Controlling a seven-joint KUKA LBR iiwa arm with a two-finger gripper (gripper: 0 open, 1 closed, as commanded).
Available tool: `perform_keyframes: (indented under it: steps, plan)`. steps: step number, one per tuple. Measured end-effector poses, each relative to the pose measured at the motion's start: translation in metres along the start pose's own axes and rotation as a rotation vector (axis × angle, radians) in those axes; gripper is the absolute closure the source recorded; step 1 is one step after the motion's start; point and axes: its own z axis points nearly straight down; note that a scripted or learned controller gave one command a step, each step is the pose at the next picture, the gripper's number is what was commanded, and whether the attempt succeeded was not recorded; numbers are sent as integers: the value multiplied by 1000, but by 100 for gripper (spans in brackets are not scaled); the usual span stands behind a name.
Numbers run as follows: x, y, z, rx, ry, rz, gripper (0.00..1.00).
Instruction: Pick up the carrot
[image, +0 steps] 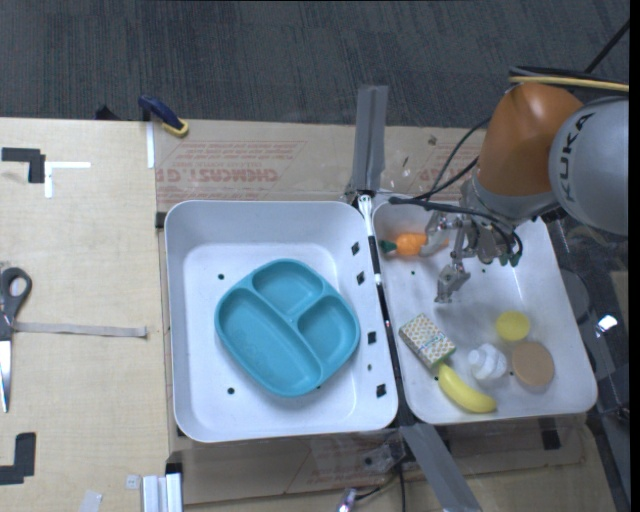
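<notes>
The carrot (408, 243) is a small orange piece with a green end. It lies in the far left corner of the right bin (560, 300), close to the dividing wall. My gripper (450, 284) hangs from the grey and orange arm over the middle of that bin. It is to the right of the carrot and a little nearer the camera, apart from it. Nothing shows held in it.
The right bin also holds a patterned block (427, 338), a banana (465, 390), a white object (487, 362), a yellow ball (513, 325) and a brown disc (531, 365) along its near side. A blue divided plate (288, 326) lies in the left bin (190, 330). Scissors (10, 300) lie far left.
</notes>
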Motion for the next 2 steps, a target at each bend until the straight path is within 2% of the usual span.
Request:
perform_keyframes:
  steps: [1,2]
  plan:
    - [8,3,0,0,-14,44,0]
    - [6,12,2,-13,10,425,0]
